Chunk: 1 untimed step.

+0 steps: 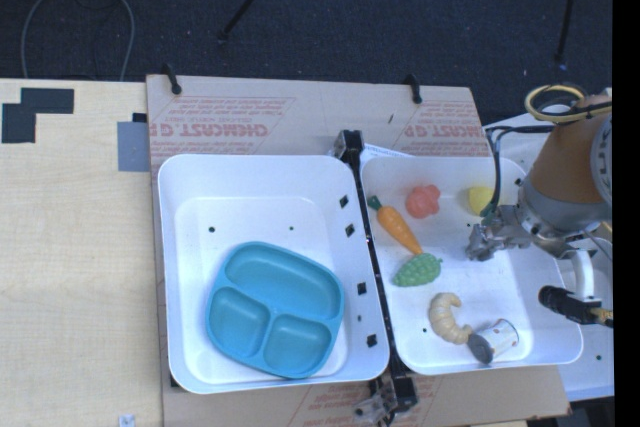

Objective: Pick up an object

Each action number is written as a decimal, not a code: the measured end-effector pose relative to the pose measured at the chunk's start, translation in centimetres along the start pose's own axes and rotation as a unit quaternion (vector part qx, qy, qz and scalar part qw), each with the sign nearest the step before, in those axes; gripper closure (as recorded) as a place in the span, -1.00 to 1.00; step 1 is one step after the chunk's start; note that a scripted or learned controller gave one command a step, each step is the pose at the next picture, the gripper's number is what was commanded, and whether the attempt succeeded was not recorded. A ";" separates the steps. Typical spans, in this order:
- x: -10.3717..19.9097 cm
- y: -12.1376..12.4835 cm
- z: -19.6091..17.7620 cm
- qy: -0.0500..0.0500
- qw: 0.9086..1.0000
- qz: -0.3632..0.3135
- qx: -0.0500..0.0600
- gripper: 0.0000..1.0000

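A: Five pieces are noted in the right bin (pixel 400 355): carrot (pixel 397 225), green fruit (pixel 418 269), pink fruit (pixel 423 200), yellow piece (pixel 480 198), croissant (pixel 448 317); a small cup (pixel 497 338) lies tipped just beside the croissant.

B: End effector (pixel 484 242)?

A: It is seen low, near the bin's right wall, below the yellow piece; nothing is seen between its fingers, whose spread cannot be told.

B: Room?

A: Bare floor is left mid-bin. The blue tray (pixel 275 308) fills the left bin (pixel 180 215).

A divided plate (pixel 275 308) is lying in the left bin (pixel 190 185); a toy carrot (pixel 397 227), grape bunch (pixel 417 269), croissant (pixel 449 318) and cup (pixel 496 338) are sitting in the right bin (pixel 545 350).
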<state>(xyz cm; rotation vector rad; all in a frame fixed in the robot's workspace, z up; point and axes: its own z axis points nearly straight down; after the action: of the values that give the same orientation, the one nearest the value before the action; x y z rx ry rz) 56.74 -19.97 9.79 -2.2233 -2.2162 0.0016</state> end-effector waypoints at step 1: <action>-0.5 -0.3 -4.4 -0.001 1.000 0.001 -0.002 1.00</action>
<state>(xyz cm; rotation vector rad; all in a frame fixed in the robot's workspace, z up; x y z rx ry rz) 56.48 -20.45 14.15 -2.2290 -2.2156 -0.0007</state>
